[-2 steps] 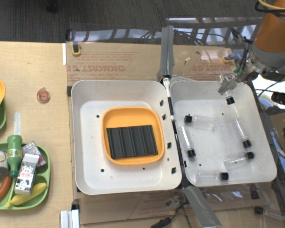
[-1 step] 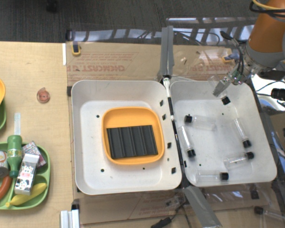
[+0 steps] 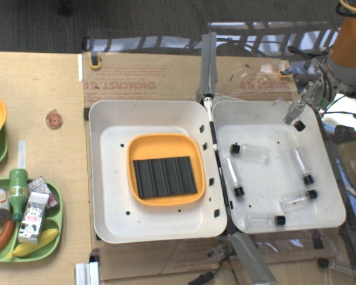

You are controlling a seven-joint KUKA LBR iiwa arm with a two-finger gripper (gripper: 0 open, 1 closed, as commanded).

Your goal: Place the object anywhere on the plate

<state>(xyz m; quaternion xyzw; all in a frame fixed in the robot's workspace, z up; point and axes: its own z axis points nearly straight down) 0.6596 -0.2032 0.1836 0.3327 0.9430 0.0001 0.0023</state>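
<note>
Two white bins sit side by side on the bench, and my pincer [image 3: 297, 116] hangs over the far right corner of the right bin [image 3: 320, 215], near its rim. I cannot tell from this angle how its tips stand, and I can make out nothing held in it.

Relative to the right bin, five clear tubes with black caps lie scattered on its floor. One tube [image 3: 249, 151] lies toward the far left. A second tube [image 3: 233, 176] runs along the left wall. A third tube [image 3: 301, 165] lies on the right side, pointing toward my pincer. A fourth tube [image 3: 297, 199] lies just in front of the third, near the right wall. A fifth tube [image 3: 263, 221] lies along the near wall. All five lie apart from one another and well apart from my pincer.

To the left of the right bin, the left bin [image 3: 107, 212] holds the orange plate [image 3: 165, 146], with a dark ribbed pad [image 3: 166, 176] lying flat in its middle. No tube touches the plate.
</note>
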